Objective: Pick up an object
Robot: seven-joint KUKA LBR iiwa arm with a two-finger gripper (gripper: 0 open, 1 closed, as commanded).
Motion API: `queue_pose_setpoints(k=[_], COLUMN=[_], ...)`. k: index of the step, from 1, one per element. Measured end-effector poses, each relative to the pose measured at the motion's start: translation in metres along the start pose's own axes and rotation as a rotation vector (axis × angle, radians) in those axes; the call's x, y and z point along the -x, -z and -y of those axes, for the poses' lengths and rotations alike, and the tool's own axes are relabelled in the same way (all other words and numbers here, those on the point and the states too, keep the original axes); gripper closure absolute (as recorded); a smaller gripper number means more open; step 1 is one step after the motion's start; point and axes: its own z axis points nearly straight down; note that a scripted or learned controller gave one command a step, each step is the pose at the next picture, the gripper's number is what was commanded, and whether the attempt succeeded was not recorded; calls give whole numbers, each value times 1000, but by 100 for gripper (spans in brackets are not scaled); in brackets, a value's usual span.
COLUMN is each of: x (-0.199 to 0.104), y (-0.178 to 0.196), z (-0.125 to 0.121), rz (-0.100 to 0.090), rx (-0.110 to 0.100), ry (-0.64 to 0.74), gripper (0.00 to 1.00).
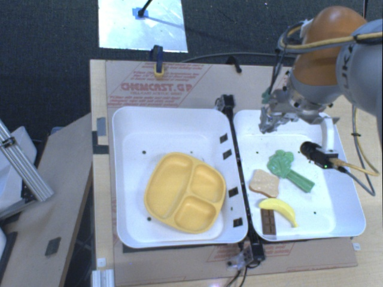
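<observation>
My gripper (269,125) hangs over the far left part of the right bin (347,220), above the bin floor, with nothing seen between its fingers. In front of it lie a green broccoli toy (287,167), a slice of toast (264,183), a yellow banana (280,210) and a small brown block (268,221). The broccoli is the nearest of these to the gripper, and all four lie apart from it.
The left bin (128,142) holds a yellow divided plate (185,192). A black divider with clips (234,160) runs between the two bins. The grey arm with its orange band (326,37) comes in from the upper right.
</observation>
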Motion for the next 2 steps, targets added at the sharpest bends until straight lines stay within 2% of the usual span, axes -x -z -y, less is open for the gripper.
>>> queue_pose_setpoints(k=[1, 2], x=[-53, -99], y=[8, 5], z=[14, 44], rz=[-1, -1], rx=[1, -1], ry=[2, 1], gripper=[100, 100])
